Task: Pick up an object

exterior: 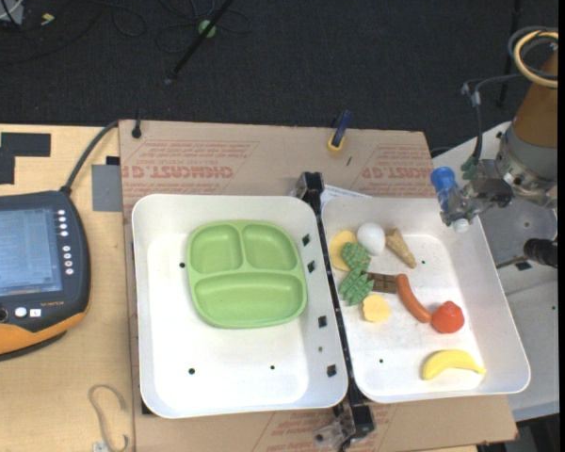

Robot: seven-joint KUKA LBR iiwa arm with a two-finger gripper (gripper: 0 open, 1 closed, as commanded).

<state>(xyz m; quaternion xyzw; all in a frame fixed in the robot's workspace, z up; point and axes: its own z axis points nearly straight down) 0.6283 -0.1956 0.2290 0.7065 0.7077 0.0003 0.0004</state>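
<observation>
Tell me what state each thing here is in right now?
Green tray: flat in the left bin, compartments bare.
Banana: lying in the right bin, near its front corner.
Tomato: resting against the sausage.
Egg: lying beside the cone.
Hand: above the right bin's far corner, touching no food.
Tablet: screen lit.

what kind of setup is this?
Likely a robot lab pick-and-place bench: two white bins on cardboard, toy food such as a banana, a teach pendant at the left, and cables on the floor.
</observation>
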